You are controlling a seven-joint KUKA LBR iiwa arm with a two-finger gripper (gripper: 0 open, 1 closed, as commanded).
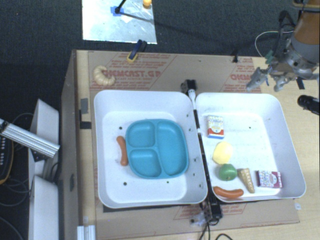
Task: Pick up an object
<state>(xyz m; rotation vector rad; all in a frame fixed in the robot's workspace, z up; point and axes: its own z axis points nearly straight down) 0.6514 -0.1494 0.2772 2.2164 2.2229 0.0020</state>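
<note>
Dark carpet around a cardboard-topped bench (165, 69), two shallow white bins side by side on it.

Left bin (107, 134): blue divided tray (156, 148) in the middle, one sausage (122, 150) just beside the tray's left edge, lying lengthwise.

Right bin (272, 129): small red-and-white carton (215, 126) near the left wall, yellow lemon (223, 152) below it, green lime (227, 172) touching or nearly touching the lemon. Cone-shaped piece (246, 179) just right of the lime, red-and-white packet (268, 179) beside that, second sausage (228, 192) along the front wall.

Gripper (270, 81) sits above the bench past the right bin's back right corner, outside the bin, well apart from every item in it. Jaws spread wide: one finger angles out toward the left, the other toward the right, clear gap between them. Nothing between the fingers, nothing touched. Arm's grey wrist with orange band (306, 31) comes in from the upper right.

Off the bins: pale curled item (103, 74) on the cardboard at back left, yellow-and-blue clip (136, 51) at the bench's back edge, silver sheet (119, 13) on the floor behind with a small orange ball (147, 2) on it.
</note>
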